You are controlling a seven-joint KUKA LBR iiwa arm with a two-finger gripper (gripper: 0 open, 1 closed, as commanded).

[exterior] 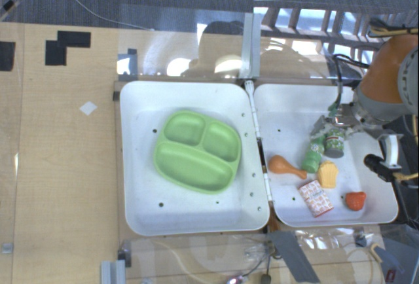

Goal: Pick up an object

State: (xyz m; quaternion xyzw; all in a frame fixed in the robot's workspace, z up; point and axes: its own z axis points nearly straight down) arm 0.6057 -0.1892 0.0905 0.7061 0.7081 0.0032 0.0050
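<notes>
My gripper (pixel 335 129) hangs over the upper middle of the right bin (pixel 288 106), its fingers spread open. Directly under it stands a small green and white can (pixel 334 144), its top partly hidden by the gripper; nothing is lifted. Just left of the can lies a green bottle (pixel 312 160). Below them are a yellow piece (pixel 328 175), an orange drumstick (pixel 287 166), a pink patterned box (pixel 315 198) and a red tomato (pixel 355 200).
A green divided plate (pixel 198 150) lies in the left bin (pixel 141 204). The grey arm with its orange band (pixel 386 73) comes in over the right bin's far right corner. A metal divider (pixel 259 152) runs between the bins.
</notes>
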